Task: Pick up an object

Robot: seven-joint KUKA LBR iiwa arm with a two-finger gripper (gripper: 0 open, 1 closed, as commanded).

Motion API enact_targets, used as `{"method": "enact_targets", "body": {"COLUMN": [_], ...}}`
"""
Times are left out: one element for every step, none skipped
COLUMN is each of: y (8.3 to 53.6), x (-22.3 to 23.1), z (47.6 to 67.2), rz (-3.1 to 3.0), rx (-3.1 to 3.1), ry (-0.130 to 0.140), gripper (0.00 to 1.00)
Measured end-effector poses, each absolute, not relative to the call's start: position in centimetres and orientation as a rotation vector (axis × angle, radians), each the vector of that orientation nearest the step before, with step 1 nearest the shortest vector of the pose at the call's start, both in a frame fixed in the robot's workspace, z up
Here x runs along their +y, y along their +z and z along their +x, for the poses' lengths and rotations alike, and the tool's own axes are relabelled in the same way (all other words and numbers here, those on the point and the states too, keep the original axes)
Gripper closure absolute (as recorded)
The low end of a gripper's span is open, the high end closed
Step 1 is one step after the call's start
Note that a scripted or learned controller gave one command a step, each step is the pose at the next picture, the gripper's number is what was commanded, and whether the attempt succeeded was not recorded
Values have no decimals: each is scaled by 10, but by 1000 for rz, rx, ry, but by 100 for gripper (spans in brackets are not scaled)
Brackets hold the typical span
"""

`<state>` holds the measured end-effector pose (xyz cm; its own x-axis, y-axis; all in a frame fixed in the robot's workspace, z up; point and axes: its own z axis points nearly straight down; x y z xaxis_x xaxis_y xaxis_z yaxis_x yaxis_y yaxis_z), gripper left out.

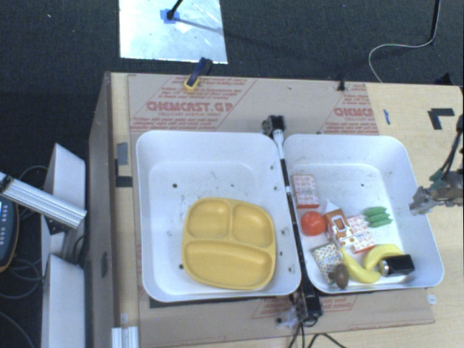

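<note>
On the left, a white bin (156, 194) sits on the table (217, 96). Inside it lies a yellow plate (229, 243) with three parts, and nothing rests on the plate.

Next to it, touching along the middle edge, is the second white bin (348, 154). This is where the things to pick up are. Near the middle wall lies a small red and white packet (305, 191). Below it is a little red tomato (313, 223), with a bigger snack box (346, 229) just beside it. A green pea pod (376, 216) lies a bit further right. At the front of the bin, a yellow banana (366, 263) is bunched up with a black thing (396, 265) (too small to name) and a patterned packet (326, 255).

At the far right, the hand (429, 198) is at the right rim of this bin. It looks small and blurry, so I cannot tell if it is wide or narrow. Nothing shows in it.

To do this step well, I think the hand should go for something lying alone, like the tomato or the pea pod. The pile near the banana is crowded, so the hand could bump other things there. It should come straight down over the middle of the thing it picks.
</note>
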<state>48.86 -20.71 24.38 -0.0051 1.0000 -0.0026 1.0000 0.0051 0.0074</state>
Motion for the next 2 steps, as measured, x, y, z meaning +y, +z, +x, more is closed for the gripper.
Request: {"method": "enact_targets", "body": {"y": [223, 187], "x": [-140, -107], "z": [502, 539], "rz": [2216, 2217], "rx": [2225, 2225], "ry": [3, 1], "gripper": [100, 100]}}
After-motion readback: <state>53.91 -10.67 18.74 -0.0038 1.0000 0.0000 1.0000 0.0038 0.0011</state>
